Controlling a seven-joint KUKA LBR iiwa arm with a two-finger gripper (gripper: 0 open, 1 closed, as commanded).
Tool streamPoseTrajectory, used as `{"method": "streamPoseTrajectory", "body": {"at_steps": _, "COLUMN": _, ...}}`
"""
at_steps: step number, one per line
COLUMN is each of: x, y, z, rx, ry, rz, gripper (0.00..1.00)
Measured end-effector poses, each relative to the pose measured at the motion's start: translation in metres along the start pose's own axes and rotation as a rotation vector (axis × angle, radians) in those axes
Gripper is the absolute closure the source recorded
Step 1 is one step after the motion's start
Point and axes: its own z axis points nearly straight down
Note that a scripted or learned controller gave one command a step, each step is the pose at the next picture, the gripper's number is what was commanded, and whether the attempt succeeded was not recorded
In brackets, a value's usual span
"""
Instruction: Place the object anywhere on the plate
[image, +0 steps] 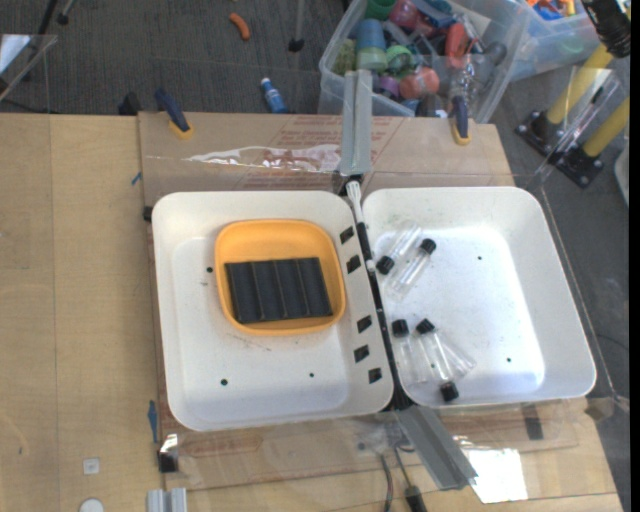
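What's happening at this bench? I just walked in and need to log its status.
Nothing is being handled at this moment. An orange plate with a black ridged block on it sits in the left bin. Several clear tubes with black caps lie in the right bin, none of them on the plate.
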Motion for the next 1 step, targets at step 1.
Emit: {"method": "streamPoseTrajectory", "body": {"at_steps": 1, "x": 0.0000, "y": 0.0001, "z": 0.0000, "rx": 0.000, "ry": 0.000, "rz": 0.000, "gripper": 1.00}}
